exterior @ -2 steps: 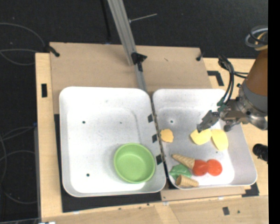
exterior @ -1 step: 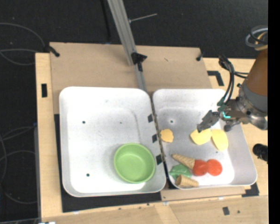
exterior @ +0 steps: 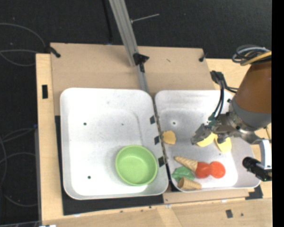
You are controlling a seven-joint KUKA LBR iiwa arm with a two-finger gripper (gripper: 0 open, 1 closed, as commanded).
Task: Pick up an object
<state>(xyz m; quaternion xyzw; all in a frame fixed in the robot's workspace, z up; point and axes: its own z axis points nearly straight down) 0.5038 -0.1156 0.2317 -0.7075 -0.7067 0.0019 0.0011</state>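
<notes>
the gripper (exterior: 209,137) is down in the right bin (exterior: 189,103), looks like it's pinching a yellow piece (exterior: 206,140) between its fingers, so i'd say we're at the grab step. next move needs a clean straight lift clear of the tomatoes (exterior: 210,170) and cones (exterior: 187,163). green bowl (exterior: 136,165) sits in the left bin (exterior: 99,112). no labels or writing i can read.

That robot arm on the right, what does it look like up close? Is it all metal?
The arm shows a broad, rounded orange band with a grey section beneath it. Black cables run down its side toward the wrist, and more looped cables sit above the orange part. The gripper at its end is a compact grey and dark assembly. Whether it is all metal cannot be told.
</notes>
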